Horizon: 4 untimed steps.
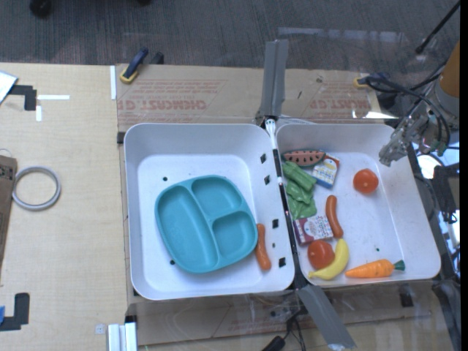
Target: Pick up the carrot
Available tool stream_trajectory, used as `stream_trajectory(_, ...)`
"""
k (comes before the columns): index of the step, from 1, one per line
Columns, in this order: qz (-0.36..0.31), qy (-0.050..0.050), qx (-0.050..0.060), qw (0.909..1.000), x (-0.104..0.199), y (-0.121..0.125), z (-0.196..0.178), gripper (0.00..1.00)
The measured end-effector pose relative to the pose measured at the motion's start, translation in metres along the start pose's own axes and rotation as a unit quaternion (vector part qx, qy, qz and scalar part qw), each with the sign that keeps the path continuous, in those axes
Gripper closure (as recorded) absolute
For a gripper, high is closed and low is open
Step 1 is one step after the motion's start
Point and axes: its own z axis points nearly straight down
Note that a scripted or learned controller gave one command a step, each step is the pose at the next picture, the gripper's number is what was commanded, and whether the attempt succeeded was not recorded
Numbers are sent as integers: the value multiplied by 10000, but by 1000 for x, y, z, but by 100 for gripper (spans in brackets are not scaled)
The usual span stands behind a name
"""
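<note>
the carrot [373,269] lies flat in the right bin [409,218], down at about 5 o'clock of that bin, close to its near wall, with the orange body pointing left and the green top toward the right wall. just to its left, almost tip to tip, is a yellow banana [333,262], and a red tomato [319,253] sits touching the banana's upper side. above those is a small dark red packet [316,229] with a sausage [333,215] standing lengthwise beside it. a heap of green pea pods [298,189] runs along the left wall of the same bin, and at about 11 o'clock are a watermelon slice [303,156] and a small blue and white carton [326,172]. a second red tomato [365,181] sits alone toward 2 o'clock.

the gripper [391,152] hangs over the upper right corner of the right bin, near the rim at about 1 o'clock, well apart from the carrot and nearest to the lone tomato. whether it is wide or narrow i cannot tell at this size, and nothing is visibly held by it.

the left bin [146,210] holds a teal divided plate [208,224] around its middle, and a second sausage [262,247] lies just beside the plate's right edge at about 4 o'clock. on the tabletop [66,254] to the far left rests a roll of tape [33,188].
</note>
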Motion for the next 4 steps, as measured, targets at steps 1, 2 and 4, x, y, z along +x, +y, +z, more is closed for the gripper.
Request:
stream_trajectory(1, -2757, -18, -5, 9612, 20, -11, -159, 100)
stream_trajectory(2, -1323, -19, -4, 9912, -21, 12, -249, 100)
stream_trajectory(4, -2971, -17, -4, 9548, 1, -1, -196, 100)
